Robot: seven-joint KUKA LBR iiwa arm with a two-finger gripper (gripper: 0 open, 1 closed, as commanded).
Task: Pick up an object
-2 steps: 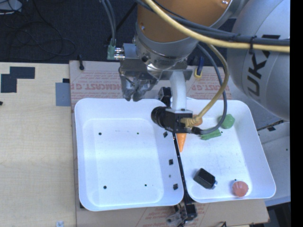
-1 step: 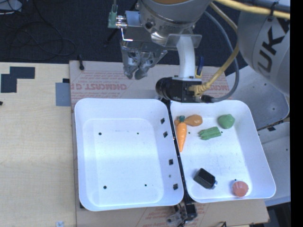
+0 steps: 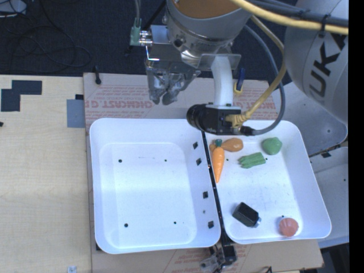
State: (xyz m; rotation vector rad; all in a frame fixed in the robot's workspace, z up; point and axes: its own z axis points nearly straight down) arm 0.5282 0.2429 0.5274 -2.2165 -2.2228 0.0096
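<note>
My gripper (image 3: 162,97) hangs above the cardboard just behind the left bin's (image 3: 102,152) back edge, high over the bench. Its fingers are shut together with nothing between them. All the objects lie in the right bin (image 3: 318,198). An orange carrot (image 3: 217,162) rests against the divider, with an orange lump (image 3: 232,145) beside its top. A green rounded piece (image 3: 272,145) and a green elongated piece (image 3: 252,160) lie further right. A black block (image 3: 246,214) and a pink-red ball (image 3: 288,226) sit near the front.
A black camera unit (image 3: 211,119) with yellow cable hangs over the divider at the bins' back edge. The arm's big grey body (image 3: 318,44) fills the upper right. Wooden bench surface (image 3: 40,169) extends to the left.
</note>
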